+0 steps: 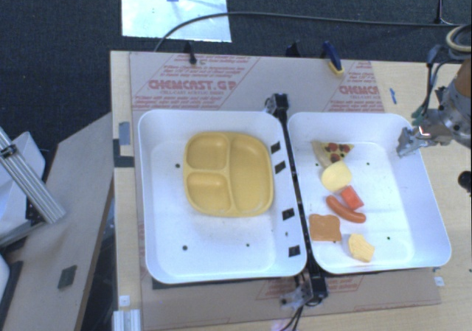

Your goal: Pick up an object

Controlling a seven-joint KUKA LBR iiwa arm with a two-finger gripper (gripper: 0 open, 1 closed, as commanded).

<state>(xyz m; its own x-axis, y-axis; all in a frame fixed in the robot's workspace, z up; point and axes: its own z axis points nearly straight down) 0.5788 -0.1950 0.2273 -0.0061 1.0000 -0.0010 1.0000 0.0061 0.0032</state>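
Note:
The right bin holds several toy foods: a pizza slice, a pale yellow round piece, a red-orange block, a sausage, a brown toast slice and a yellow ridged piece. My gripper hangs over the bin's far right rim, well to the right of the pizza slice. Nothing shows between its fingers. I cannot make out from here how wide they stand.
The left bin holds a yellow divided plate. A black clipped divider joins the two bins. A blue clamp and cables lie behind the bins. An aluminium frame stands at the left.

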